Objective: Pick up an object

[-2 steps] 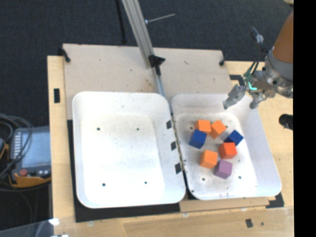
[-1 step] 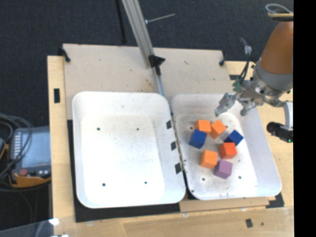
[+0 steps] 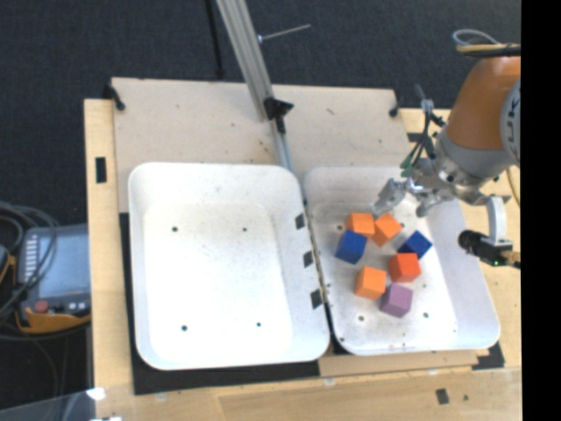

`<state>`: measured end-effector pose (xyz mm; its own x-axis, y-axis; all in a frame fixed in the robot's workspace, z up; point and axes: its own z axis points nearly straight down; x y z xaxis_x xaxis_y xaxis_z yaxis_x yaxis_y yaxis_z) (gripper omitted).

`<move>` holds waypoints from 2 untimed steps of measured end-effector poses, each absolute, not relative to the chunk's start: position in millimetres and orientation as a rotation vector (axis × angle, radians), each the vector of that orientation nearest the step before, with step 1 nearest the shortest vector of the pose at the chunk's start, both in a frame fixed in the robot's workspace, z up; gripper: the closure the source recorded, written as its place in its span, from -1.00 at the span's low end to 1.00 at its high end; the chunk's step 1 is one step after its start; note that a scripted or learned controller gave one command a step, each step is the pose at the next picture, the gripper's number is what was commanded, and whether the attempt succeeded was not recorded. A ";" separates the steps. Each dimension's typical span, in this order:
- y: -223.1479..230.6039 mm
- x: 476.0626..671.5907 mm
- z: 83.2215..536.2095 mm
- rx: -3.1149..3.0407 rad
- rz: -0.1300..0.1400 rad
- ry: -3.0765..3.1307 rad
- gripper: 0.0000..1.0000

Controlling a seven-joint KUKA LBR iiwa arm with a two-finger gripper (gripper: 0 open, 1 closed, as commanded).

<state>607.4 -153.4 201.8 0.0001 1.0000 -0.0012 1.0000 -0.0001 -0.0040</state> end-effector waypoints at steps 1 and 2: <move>-158.3 596.7 148.9 -2.221 0.007 -2.218 -1.00; -159.1 599.3 163.7 -2.232 -0.004 -2.217 1.00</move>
